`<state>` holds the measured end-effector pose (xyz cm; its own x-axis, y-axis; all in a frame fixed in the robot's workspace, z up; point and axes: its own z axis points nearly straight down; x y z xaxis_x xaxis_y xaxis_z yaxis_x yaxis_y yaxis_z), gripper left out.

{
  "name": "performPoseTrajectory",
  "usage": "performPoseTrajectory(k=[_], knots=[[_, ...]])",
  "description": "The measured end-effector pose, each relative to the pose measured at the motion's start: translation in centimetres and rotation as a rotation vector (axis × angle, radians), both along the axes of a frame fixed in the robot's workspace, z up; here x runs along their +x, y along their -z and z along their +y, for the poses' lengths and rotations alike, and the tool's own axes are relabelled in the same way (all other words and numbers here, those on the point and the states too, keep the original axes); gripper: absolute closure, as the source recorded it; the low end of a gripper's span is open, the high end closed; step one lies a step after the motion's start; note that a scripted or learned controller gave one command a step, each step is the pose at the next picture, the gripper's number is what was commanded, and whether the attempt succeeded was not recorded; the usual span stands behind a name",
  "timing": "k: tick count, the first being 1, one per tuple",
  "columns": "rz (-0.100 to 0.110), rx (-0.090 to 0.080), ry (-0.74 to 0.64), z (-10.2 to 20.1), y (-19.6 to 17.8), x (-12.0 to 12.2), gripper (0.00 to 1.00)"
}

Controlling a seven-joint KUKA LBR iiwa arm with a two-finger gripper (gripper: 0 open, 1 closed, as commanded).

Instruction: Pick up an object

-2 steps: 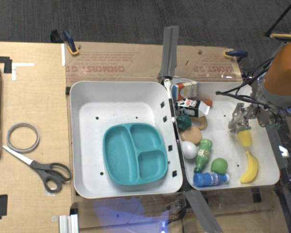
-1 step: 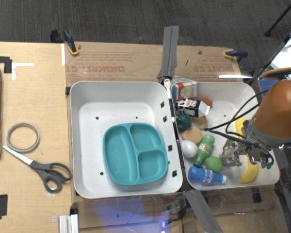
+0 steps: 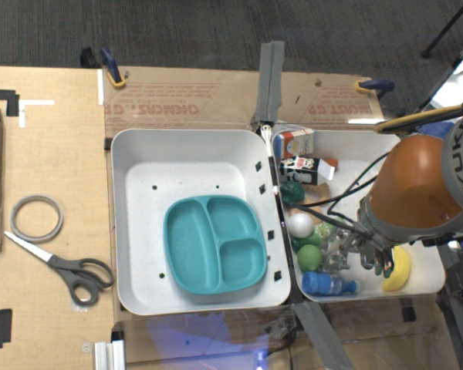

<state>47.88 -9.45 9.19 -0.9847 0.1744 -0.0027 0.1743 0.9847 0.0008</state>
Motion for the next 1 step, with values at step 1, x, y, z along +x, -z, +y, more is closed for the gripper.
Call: performPoseTrajectory(k=[1], knots=[[-0.001, -0.001, 0.014, 4.0, -18.58, 9.83, 1.0]])
